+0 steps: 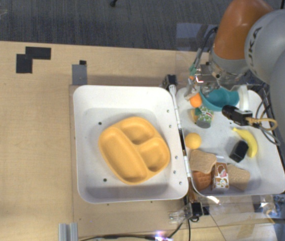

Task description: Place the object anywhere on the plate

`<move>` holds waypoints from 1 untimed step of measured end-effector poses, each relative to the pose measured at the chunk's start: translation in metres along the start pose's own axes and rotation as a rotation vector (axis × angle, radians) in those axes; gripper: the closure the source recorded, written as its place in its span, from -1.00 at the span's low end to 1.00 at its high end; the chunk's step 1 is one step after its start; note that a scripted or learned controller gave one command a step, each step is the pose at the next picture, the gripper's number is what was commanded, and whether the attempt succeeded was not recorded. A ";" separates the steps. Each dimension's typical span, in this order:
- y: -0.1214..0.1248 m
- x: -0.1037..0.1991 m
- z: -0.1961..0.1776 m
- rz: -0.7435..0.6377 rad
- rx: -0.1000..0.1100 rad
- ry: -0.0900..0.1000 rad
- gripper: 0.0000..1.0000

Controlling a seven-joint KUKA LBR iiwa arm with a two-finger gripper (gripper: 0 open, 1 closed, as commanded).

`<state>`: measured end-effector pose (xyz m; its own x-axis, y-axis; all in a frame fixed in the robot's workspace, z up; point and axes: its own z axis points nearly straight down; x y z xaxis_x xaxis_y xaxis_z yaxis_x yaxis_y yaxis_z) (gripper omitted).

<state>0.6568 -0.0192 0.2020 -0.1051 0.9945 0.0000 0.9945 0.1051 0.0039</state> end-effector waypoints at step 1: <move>0.001 0.000 -0.001 0.000 -0.003 -0.001 -1.00</move>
